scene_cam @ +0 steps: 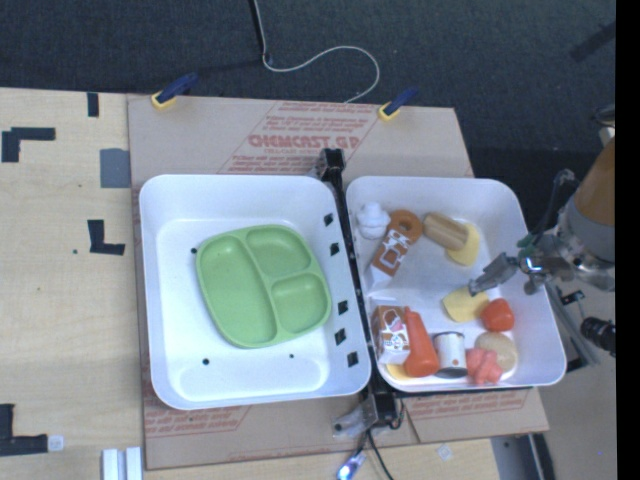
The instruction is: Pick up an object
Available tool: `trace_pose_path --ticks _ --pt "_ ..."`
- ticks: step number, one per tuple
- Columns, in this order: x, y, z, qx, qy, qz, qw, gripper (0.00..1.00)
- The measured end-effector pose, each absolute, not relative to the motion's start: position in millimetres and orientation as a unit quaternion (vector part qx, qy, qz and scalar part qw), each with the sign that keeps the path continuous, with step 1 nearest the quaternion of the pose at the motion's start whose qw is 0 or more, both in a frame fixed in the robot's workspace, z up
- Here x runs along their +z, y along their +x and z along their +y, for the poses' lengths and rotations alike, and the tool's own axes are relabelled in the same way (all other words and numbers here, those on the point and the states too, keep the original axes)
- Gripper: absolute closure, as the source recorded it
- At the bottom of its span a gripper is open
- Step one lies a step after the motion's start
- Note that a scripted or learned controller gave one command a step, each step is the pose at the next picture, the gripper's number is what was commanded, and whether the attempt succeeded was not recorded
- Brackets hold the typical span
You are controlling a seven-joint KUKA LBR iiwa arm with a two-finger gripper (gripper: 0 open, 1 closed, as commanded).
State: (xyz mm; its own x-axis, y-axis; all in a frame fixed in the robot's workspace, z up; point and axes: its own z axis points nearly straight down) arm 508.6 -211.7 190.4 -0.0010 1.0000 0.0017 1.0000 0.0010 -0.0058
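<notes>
Grey arm reaching in over the right bin's edge, nothing visibly held.

The jaws (pixel 508 266) hang above the right shallow white bin (pixel 500 196), just over a pale yellow wedge (pixel 461 305) and a red tomato-like ball (pixel 498 315); whether they are wide or narrow I cannot tell. The left white bin (pixel 160 268) holds a green three-compartment plastic plate (pixel 262 285). Both bins sit on the bench (pixel 60 268).
</notes>
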Motion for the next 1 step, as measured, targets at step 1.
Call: trace_pose_path --ticks 1 --pt "333.5 485.7 -176.4 -0.002 -0.705 -0.709 -0.004 0.0"
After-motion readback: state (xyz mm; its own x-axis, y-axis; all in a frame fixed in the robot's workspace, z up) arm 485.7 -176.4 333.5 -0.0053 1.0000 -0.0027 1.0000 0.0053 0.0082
